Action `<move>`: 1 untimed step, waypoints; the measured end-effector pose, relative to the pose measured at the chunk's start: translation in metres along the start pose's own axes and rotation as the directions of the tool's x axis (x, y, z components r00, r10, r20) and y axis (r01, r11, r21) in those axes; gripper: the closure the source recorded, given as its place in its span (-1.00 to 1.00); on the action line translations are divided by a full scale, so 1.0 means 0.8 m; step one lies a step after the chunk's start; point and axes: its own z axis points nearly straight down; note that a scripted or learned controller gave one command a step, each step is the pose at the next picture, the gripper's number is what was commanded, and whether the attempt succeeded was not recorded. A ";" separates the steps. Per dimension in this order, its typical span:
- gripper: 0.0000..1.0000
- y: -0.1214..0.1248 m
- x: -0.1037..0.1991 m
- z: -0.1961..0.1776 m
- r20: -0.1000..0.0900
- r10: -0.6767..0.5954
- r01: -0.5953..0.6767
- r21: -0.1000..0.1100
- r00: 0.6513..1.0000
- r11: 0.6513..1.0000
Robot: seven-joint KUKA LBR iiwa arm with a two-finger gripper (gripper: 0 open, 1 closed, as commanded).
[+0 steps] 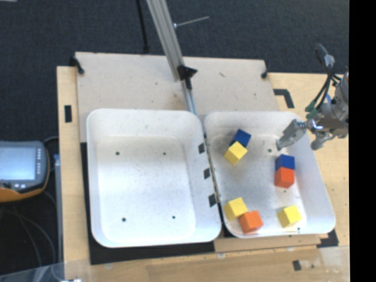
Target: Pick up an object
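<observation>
The right bin [311, 181] holds several small cubes. A blue cube [241, 137] touches a yellow cube [235, 152] near the bin's back left. Another blue cube [285, 161] sits against an orange cube [284, 177] toward the right. Along the front lie a yellow cube [237, 207], an orange cube [251, 221] touching it, and a yellow cube [289, 215]. My gripper [304, 138] hovers over the bin's back right corner, just above and behind the right-hand blue cube. It is open, with nothing between its two spread fingers.
The left bin [147, 175] lies beside the right one. A slanted metal pole [167, 37] rises behind the gap between the bins. A grey device [20, 166] sits off the bench's left edge. Cables [323, 93] trail from the wrist at the right.
</observation>
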 end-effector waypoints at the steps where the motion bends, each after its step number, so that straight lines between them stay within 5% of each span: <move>1: -1.00 -0.004 0.041 0.002 -0.003 -0.013 0.013 0.008 1.000 1.000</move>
